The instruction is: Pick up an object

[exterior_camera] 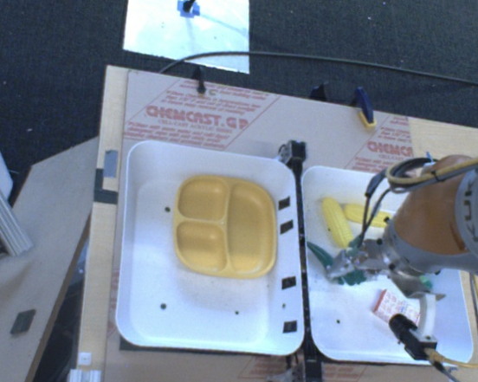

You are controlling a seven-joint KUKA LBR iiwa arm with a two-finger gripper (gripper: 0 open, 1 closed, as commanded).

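My gripper (pixel 346 270) reaches down into the right bin (pixel 351 336), near its left side. It sits on a dark green object (pixel 326 257) that pokes out to the left of it. A yellow corn cob (pixel 335 220) lies just behind the gripper, and a second yellow piece (pixel 367 215) lies to its right, partly under the arm. A small red-and-white packet (pixel 388 305) lies in front of the wrist. The arm's orange band (pixel 428 215) covers the right part of the bin.
The left bin (pixel 141 304) holds a yellow divided plate (pixel 221 225) in its middle. A black clip strip (pixel 296 254) runs between the two bins. A black cable and a small black part (pixel 408 335) hang off the wrist near the right bin's front.
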